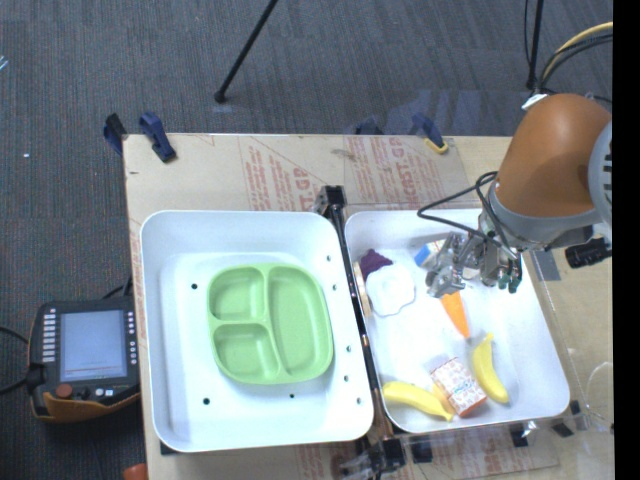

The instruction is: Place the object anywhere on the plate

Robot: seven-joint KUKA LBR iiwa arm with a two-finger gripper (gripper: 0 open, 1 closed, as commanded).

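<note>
A green divided plate [270, 323] lies in the left white bin [170, 258]. My gripper [450, 280] hangs low in the right bin [545, 353], directly over the upper end of an orange carrot [458, 317]. The carrot lies on the bin floor, pointing toward the front. Whether the gripper touches it is hidden by the wrist. Just left of the gripper sits a white lumpy object [390, 290].
The right bin also holds a purple item [375, 263], a small blue item [425, 255], two bananas [490, 370] [417, 399] and a small printed carton [459, 385]. A teach pendant [88, 353] rests left of the bench. Clamps [157, 136] grip the board's far edge.
</note>
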